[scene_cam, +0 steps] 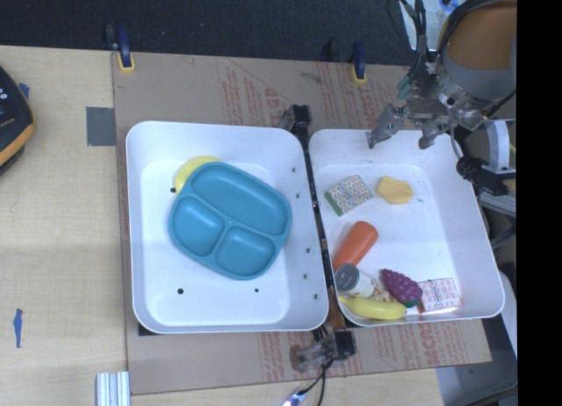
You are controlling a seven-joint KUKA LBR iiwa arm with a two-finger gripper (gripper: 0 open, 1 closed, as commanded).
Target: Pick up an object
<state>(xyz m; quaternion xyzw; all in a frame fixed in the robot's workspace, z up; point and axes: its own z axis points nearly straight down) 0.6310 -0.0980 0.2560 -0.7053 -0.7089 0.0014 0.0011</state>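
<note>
blue tray (230, 221), orange carrot (356, 243), yellow banana (373, 309), perhaps purple grapes (401, 286)

The light is bright and even. Both white bins (219, 308) look very bright, almost glowing. Shadows are soft and small, like the thin dark edge under the blue tray (230, 220). The whole picture is a bit fuzzy. The arm (479, 39) at the top right looks blurry.

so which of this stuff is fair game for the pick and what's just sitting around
Pickable, in the right bin:
carrot
banana
grapes
yellow chunk
patterned packet
Gripper hangs open above.

Lying about:
blue divided plate, left bin
clamps
</note>
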